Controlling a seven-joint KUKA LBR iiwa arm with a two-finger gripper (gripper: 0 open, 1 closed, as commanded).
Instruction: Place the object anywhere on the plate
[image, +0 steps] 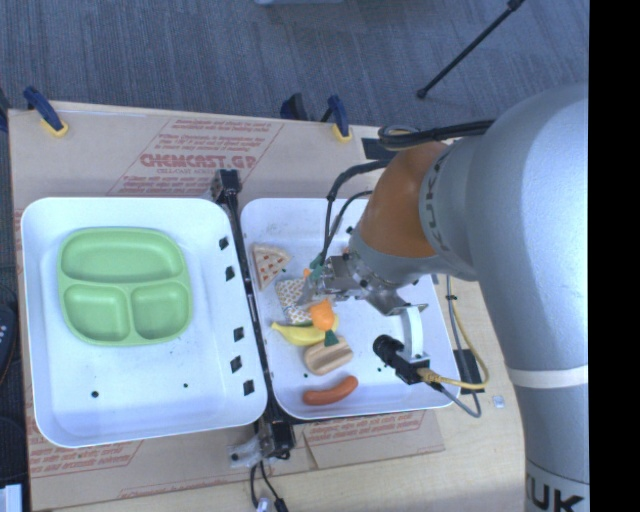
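Orange carrot (321, 315) directly beneath gripper (318, 284) in right bin (420, 392); gripper opening indiscernible.

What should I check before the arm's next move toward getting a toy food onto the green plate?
1. Green plate sits flat in left bin: ok.
2. Plate compartments free of items: ok.
3. Gripper over the food pile in right bin: ok.
4. Object between the fingers: cannot tell.
5. Carrot, banana, sausage crowded together, single pick uncertain: not ok.
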